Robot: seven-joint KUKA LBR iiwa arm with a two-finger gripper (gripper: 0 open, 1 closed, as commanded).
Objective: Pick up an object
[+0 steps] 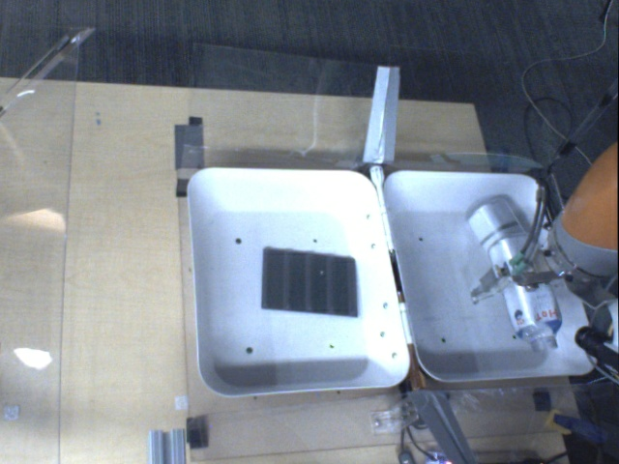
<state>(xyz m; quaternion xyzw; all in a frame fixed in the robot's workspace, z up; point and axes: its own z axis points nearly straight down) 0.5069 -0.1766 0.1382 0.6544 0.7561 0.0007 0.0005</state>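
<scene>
Gripper point(513, 276) low in right bin point(435, 259), directly over a clear bottle point(534, 315) lying there; grip state cannot be told. Left bin point(218, 259) holds a dark ribbed pad point(310, 282).

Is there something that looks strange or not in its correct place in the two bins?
Nothing looks damaged or spilled. A dark ribbed mat lies flat in the left bin, slightly askew to its walls. In the right bin, a clear plastic bottle lies on its side beneath the gripper.
</scene>
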